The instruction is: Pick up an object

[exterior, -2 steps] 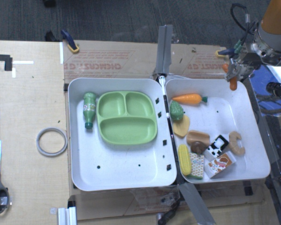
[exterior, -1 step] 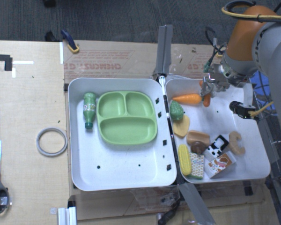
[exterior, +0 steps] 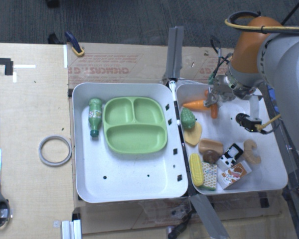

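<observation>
A: Carrot [exterior: 195,104] — orange toy, lying flat in the right bin [exterior: 274,183], near its back left corner, taper pointing left toward the divider. Gripper [exterior: 213,102] sits right at its thick end.

B: Holding it?

A: Cannot tell. The wrist hides the tips, so whether the hand is open, closed or clamped on anything stays unrecorded. A short orange piece shows just under the gripper; could be part of the hand or another toy.

B: Handling guess?

A: Probably hollow plastic: light, stiff, smooth skin, so likely slippery along the taper. I'd pinch across the thick end, where the sides run nearly parallel; at the narrow tip it would tend to squirt out.

B: Neighbours?

A: Green knobbly toy [exterior: 188,118] just below the carrot's tip, resting on a pale yellow slice [exterior: 193,134]. Further forward: corn cob [exterior: 196,170], brown piece [exterior: 210,150], small printed cartons [exterior: 232,165]. Well apart from the carrot.

B: Left bin [exterior: 89,183]?

A: Green divided plate [exterior: 135,124], green bottle [exterior: 94,116] beside it. Not in play.
</observation>
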Available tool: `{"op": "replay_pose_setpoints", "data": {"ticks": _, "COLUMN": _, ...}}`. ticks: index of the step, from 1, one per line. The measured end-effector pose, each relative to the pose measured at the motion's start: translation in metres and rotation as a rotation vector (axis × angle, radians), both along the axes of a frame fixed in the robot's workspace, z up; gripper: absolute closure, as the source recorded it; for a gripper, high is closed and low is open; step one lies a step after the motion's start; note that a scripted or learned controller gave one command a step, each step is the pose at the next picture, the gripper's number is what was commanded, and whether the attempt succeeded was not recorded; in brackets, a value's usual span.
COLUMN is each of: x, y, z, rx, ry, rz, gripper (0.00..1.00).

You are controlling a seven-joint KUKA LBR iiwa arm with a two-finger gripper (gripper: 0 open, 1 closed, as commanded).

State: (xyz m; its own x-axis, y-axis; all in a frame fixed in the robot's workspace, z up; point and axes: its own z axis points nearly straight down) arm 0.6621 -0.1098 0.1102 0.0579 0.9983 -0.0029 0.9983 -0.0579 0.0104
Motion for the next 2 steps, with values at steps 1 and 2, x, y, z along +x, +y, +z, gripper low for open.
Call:
{"op": "replay_pose_setpoints", "data": {"ticks": 1, "x": -0.029, "y": -0.011, "z": 0.014, "rx": 0.002, "ry": 0.011, "rz": 0.264, "gripper": 0.0}}
{"op": "replay_pose_setpoints", "data": {"ticks": 2, "x": -0.065, "y": -0.029, "z": 0.104, "rx": 0.001, "ry": 0.011, "rz": 0.301, "gripper": 0.0}}
